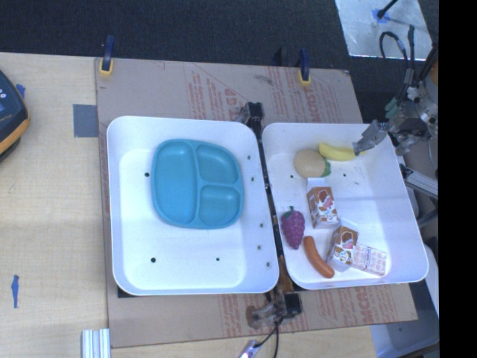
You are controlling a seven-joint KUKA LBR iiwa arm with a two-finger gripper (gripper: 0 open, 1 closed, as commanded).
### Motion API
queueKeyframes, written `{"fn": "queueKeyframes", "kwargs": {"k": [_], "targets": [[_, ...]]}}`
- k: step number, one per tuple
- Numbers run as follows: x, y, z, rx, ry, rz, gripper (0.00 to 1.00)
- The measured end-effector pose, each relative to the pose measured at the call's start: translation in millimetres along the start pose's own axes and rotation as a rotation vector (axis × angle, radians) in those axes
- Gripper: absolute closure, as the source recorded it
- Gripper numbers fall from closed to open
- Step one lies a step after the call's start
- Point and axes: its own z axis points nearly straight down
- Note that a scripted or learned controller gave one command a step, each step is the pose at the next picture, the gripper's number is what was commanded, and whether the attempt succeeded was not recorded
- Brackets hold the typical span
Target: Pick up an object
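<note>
The gripper (pixel 370 136) hangs over the far right part of the right bin (pixel 402 200), its grey fingers reaching down and left toward the banana (pixel 336 152). Whether the jaws are spread or pressed together cannot be told at this size; the tip sits just beside the banana's right end, and nothing can be seen between the fingers. The rest of the wrist and arm sit behind the gripper, at the bin's right rim.

The banana lies near the far wall of the right bin. Touching or nearly touching its left end is a tan round piece, the potato (pixel 309 162). Nearer the camera from the potato, a small red and white carton (pixel 323 206) lies flat. Left of the carton, close to the bin's left wall, is the purple grapes (pixel 293 227). Below the grapes the orange sausage (pixel 318 257) lies at a slant. Right of the sausage, a second carton (pixel 343 247) touches a flat pink and white packet (pixel 370 260) near the bin's near right corner.

The left bin (pixel 130 222) stands just beside the right bin, their walls meeting. It holds a blue plate (pixel 197 183) with three compartments, set toward its far side.
</note>
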Motion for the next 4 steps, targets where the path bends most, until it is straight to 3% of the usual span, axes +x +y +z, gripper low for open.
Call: {"fn": "queueKeyframes", "kwargs": {"k": [1, 2, 3, 4], "targets": [[64.7, 0.7, 153.0, 0.001, 0.000, -0.001, 0.00], [71.7, -33.2, 152.8, 0.001, 0.000, 0.001, 0.00], [70.7, -33.2, 142.6, 0.002, -0.002, -0.001, 1.00], [136.4, 0.8, 51.9, -0.001, 0.002, 0.001, 1.00]]}}
